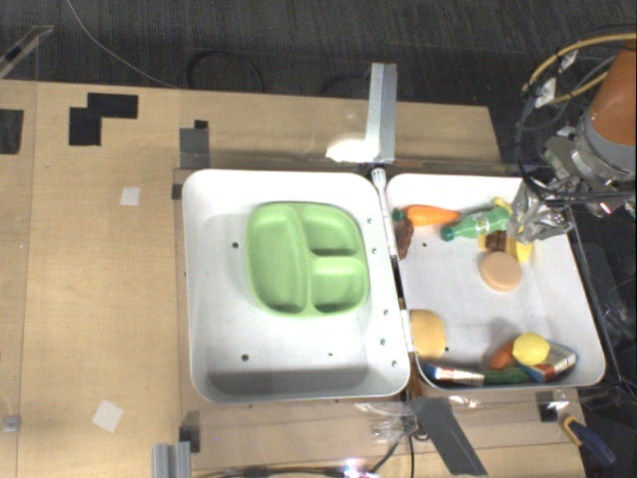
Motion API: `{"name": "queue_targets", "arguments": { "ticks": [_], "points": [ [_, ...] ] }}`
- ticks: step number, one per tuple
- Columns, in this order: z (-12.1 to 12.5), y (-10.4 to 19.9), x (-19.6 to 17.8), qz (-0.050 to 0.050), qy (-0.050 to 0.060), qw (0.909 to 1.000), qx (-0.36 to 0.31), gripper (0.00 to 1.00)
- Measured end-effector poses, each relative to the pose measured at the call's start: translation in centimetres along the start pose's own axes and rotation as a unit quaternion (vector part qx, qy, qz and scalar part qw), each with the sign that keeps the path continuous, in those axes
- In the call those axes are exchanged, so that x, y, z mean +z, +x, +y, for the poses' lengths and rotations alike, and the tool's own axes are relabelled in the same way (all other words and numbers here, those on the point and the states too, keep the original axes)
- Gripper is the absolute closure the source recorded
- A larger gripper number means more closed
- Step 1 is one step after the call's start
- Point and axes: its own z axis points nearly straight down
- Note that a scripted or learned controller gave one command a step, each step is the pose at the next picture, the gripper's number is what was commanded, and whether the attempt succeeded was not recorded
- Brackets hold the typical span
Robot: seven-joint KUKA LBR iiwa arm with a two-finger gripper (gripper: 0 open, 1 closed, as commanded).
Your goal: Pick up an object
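Observation:
The right white bin (587,317) holds an orange carrot (430,214), a green bottle (476,225), a tan round disc (501,271), a yellowish round ball (428,333) and a heap with a yellow lemon (530,348) at its near edge. My gripper (529,229) hangs over the bin's far right part, just right of the green bottle and above the tan disc. A small yellow piece (524,251) lies right under it. The arm with its orange band (612,118) comes in from the right.
The left white bin (209,297) holds a green compartment tray (305,257). A brown item (404,235) lies against the divider between the bins. A metal post (382,108) stands behind the bins. Cables (557,73) hang at the upper right.

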Motion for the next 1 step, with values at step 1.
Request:
{"name": "queue_targets", "arguments": {
  "ticks": [1],
  "points": [
    [-5.21, -0.17, 5.92, 0.001, -0.002, 0.9934, -0.115, 1.0]
  ]
}}
